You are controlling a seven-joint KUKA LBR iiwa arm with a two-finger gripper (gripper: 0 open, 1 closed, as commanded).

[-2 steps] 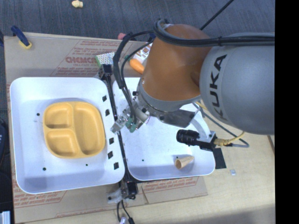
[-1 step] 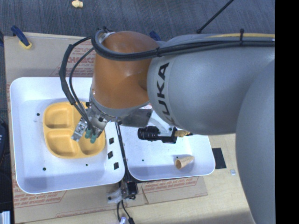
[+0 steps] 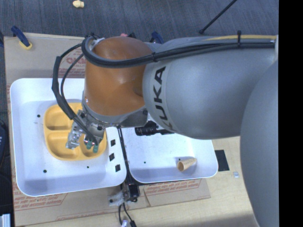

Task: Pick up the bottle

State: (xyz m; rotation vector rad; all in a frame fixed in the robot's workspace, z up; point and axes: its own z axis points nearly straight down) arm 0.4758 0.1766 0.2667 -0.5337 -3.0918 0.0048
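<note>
While the grey arm point(image 3: 208, 79) reaches in from the right and covers much of both bins, its gripper point(image 3: 85, 143) hangs low over the yellow divided tray point(image 3: 57, 126) in the left bin point(image 3: 28, 174). The fingers point(image 3: 96, 148), tipped green, stand slightly apart, with nothing seen between them. I cannot make out a bottle anywhere. In the right bin point(image 3: 156, 171) a small ice-cream cone point(image 3: 186, 163) lies on its side near the front wall. The bins rest on the bench point(image 3: 222, 207).
</note>
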